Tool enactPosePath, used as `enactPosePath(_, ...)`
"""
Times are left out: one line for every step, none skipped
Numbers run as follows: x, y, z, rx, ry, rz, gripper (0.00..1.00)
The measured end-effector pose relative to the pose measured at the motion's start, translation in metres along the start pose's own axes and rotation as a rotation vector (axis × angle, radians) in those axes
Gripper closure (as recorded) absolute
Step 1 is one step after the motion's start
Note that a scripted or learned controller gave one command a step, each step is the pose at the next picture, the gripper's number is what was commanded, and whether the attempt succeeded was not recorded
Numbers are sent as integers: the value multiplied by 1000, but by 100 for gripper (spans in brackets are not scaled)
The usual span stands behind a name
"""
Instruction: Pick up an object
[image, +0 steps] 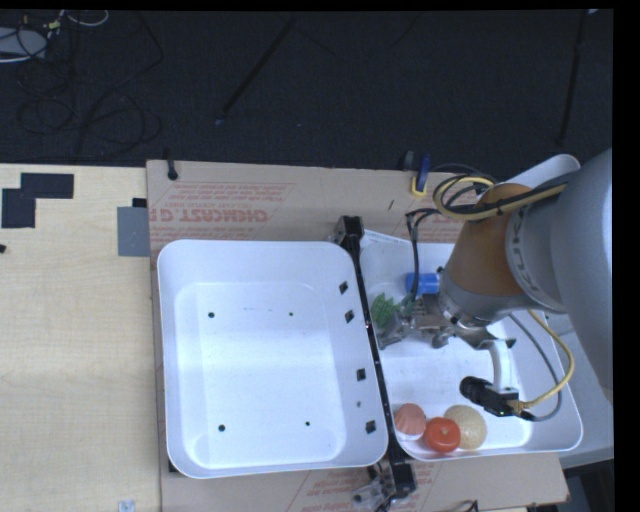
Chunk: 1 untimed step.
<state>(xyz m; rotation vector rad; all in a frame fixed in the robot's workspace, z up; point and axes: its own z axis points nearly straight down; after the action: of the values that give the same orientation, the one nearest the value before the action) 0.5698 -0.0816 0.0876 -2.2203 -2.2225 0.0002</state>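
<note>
One risk: you can't tell the gripper's (408, 325) state; beside the green object (384, 308), it may miss.

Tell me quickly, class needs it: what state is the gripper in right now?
Gripper: low in the right bin by a green object; open or closed cannot be told.

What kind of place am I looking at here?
Probably a robotics lab test bench: a grey arm reaches over two white bins on cardboard, small toy-like objects lie in one, and loose cables trail behind.
</note>
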Motion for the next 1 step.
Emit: enactPosePath(-15,76,0,6,1,-1,0)
